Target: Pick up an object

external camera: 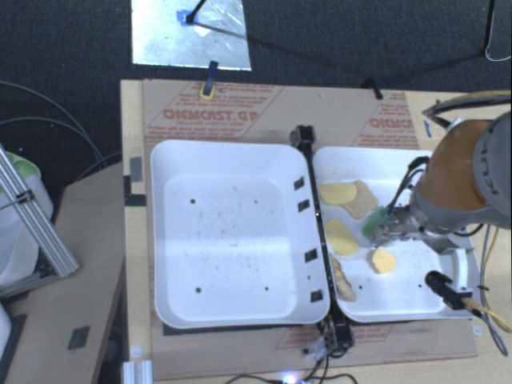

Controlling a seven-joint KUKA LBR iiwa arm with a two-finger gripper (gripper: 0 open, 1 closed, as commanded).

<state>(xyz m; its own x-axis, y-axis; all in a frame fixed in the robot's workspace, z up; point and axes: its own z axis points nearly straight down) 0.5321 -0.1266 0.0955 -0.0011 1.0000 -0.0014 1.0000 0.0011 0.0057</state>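
Note:
In the right bin (416, 306), my gripper (387, 229) is lowered near the middle, with the grey arm and its orange band (454, 166) coming in from the right. A small green object (371, 225) lies right against the gripper's left side. I cannot see whether it sits between the fingers. A small round yellow piece (384, 261) lies just below the gripper. To the left lies a larger yellow piece (342, 237). Further back sit a yellow oval (337, 192) and a tan piece (363, 202), touching each other.
A narrow tan piece (344, 281) lies along the right bin's left wall, near its front corner. The left bin (172, 166) stands beside it, joined by a black divider with clips (310, 214). Cardboard lies under both bins, and a metal sheet (190, 22) lies on the floor beyond.

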